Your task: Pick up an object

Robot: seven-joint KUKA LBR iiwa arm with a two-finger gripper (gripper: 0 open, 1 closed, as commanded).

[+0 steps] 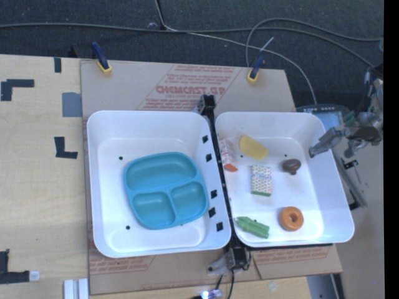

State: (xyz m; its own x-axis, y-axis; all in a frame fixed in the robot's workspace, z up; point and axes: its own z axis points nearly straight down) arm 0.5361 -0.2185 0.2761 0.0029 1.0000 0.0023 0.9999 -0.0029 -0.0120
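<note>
Cardboard sheet (pixel 187 83), red print reading CHEMCAST GP, under 2 glossy white bins. Left bin (pixel 103 129): teal 3-section plate (pixel 165 189). Right bin (pixel 333 210): patterned packet (pixel 261 180), yellow block (pixel 253 147), ridged green piece (pixel 253 227), orange ring (pixel 291 218), brown lump (pixel 291 164). Gripper (pixel 324 142) at right rim; grip state unclear.

Bright, even light is falling from above, and the two white bins (pixel 100 136) are glaring slightly. Shadows are staying soft and short. The right edge is looking blurred, perhaps from motion, and small details are appearing grainy.
</note>
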